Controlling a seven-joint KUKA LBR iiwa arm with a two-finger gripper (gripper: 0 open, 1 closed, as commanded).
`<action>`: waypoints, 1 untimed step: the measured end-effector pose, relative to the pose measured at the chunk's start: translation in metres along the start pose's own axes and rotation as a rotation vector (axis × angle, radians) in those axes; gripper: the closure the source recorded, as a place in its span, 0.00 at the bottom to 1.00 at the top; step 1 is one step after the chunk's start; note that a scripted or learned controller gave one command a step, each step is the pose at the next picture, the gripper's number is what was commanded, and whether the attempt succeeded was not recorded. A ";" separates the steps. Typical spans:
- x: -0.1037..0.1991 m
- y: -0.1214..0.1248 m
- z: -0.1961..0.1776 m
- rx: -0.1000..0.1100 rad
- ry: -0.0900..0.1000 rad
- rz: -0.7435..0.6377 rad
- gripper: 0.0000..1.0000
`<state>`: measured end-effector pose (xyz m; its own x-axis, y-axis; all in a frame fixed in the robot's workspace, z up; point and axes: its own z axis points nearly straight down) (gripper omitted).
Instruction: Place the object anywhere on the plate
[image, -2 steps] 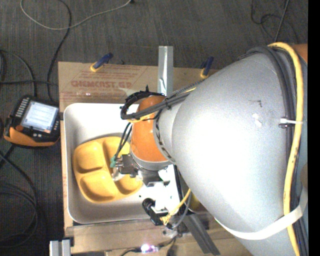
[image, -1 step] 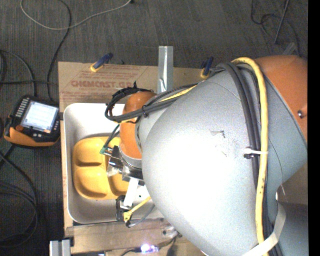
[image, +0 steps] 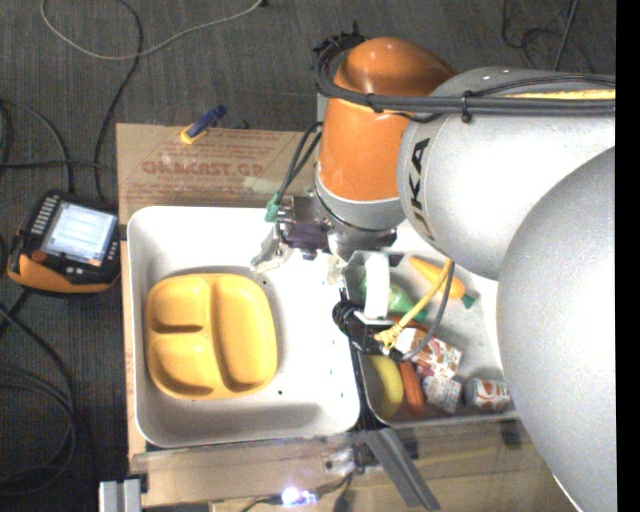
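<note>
- A yellow plate (image: 210, 335) with three sections lies in the left bin (image: 300, 410). Nothing rests on it, so the task looks undone.
- The gripper (image: 285, 240) hangs over the far right corner of the left bin, beside the plate and not above it.
- Whether the gripper is open or closed cannot be told, since the wrist hides much of it. No object can be made out in its hold.
- Which object is meant is unclear. The likely ones lie in the right bin (image: 440, 418): a carrot (image: 445, 278), a green item (image: 399, 298), a yellow fruit (image: 385, 385), a red-and-white packet (image: 438, 355) and a small can (image: 488, 393).
- What seems left, as a judgement: take an object from the right bin, carry it over and set it on the plate.
- Writing: the arm (image: 480, 150) bears black letters, of which only "KA" shows.
- The cardboard (image: 200, 170) under the bins has faint red print, too washed out to read with certainty.
- The packet and can carry labels too small to read.
- A pendant (image: 70, 240) left of the bins has a lit screen, its text too small to make out.
</note>
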<state>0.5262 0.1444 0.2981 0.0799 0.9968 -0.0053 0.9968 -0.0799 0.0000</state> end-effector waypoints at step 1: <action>-0.001 0.000 -0.008 0.002 -0.006 0.001 1.00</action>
<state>0.5263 0.1436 0.3061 0.0809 0.9967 -0.0113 0.9967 -0.0809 -0.0022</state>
